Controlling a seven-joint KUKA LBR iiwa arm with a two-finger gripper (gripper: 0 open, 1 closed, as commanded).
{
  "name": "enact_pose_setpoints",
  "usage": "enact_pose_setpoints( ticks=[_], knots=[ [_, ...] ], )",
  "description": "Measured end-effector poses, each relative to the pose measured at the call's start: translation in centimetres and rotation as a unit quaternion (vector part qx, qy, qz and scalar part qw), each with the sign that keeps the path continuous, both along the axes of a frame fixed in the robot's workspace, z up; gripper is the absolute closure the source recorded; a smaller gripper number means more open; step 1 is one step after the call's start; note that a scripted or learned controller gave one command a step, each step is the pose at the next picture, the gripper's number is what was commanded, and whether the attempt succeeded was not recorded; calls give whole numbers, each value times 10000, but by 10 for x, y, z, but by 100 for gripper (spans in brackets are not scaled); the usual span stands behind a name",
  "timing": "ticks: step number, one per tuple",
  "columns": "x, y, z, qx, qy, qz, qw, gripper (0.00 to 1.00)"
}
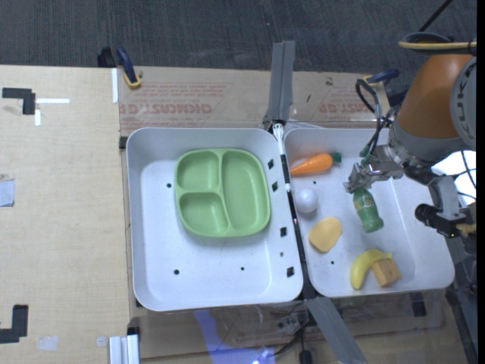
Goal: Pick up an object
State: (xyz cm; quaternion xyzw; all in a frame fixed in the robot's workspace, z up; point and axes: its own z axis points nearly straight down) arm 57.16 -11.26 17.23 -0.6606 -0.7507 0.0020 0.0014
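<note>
In the right bin (424, 275), a green bottle (369, 211) lies near the middle, its top pointing up-left. My gripper (362, 179) hangs directly over the bottle's top end, reaching in from the right on the grey arm with the orange band (436, 97). The contact point is hidden by the gripper body. An orange carrot (312, 164) lies at the back left of this bin. A white ball (305, 199), a pale yellow lump (325, 234), a banana (364, 268) and a small brown block (386, 272) lie toward the front.
The left bin (151, 264) holds a green divided plate (223, 192). A grey divider bar (282, 74) stands behind the seam between the bins. Black cables and a camera mount (443, 214) sit at the right bin's right rim.
</note>
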Motion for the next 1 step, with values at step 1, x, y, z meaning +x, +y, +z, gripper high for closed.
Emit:
enact_pose_setpoints(
  ticks=[1],
  knots=[
    [66,-20,60,-5,-24,46,10000,100]
  ],
)
